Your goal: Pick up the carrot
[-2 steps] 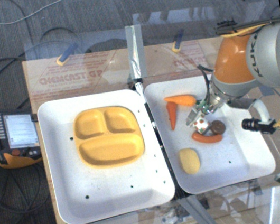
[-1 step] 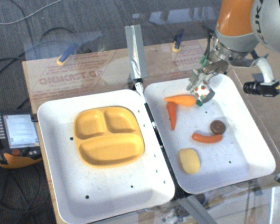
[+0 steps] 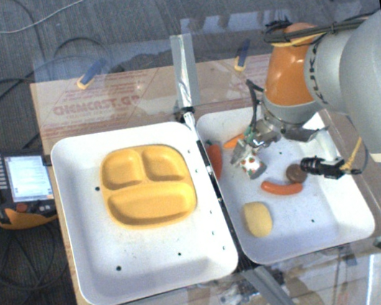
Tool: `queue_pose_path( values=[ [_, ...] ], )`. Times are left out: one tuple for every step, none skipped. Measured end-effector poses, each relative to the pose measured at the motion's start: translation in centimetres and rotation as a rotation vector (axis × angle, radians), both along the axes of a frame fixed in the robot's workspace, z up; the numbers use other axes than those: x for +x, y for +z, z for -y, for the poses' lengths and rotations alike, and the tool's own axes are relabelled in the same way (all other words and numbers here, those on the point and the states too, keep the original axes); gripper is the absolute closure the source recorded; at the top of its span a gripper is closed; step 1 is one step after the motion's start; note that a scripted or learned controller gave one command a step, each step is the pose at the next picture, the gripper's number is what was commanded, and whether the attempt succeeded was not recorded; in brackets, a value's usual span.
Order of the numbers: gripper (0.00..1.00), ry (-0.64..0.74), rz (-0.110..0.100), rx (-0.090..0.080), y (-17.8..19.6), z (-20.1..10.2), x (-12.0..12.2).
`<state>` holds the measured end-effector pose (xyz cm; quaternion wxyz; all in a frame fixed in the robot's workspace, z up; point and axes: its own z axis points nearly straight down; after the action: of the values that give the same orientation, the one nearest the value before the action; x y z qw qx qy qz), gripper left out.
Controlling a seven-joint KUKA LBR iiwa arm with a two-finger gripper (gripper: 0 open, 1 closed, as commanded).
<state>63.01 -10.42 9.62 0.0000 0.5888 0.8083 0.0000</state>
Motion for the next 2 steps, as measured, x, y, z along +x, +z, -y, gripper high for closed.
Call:
queue_pose_path(
  values=[
    [1.00, 0.097, 0.020, -0.008, -0.2, 6.9, -7.6],
    [1.00, -0.106, -0.002, -0.003, 11.8, 11.9, -5.9]
  ],
)
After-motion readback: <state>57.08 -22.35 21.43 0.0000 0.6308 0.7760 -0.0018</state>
